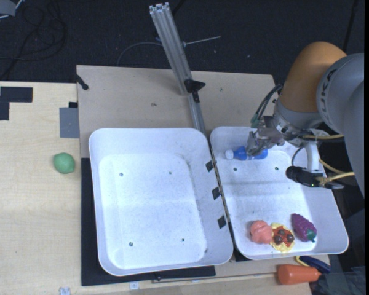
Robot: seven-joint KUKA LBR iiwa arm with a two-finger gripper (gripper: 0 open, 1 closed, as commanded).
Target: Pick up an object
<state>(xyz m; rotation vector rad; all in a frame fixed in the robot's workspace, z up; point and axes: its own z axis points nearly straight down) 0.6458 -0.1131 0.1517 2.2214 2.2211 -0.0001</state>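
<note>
The gripper [256, 147] sits low over a blue bottle [243, 153], hiding part of it; its grip cannot be told.

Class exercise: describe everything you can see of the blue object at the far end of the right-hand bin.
The blue object is small, apparently plastic, with a white end piece pointing toward the left bin. It lies on the floor of the right bin near its far wall. The gripper sits directly over it, hiding part of it; whether they touch cannot be told.
</note>
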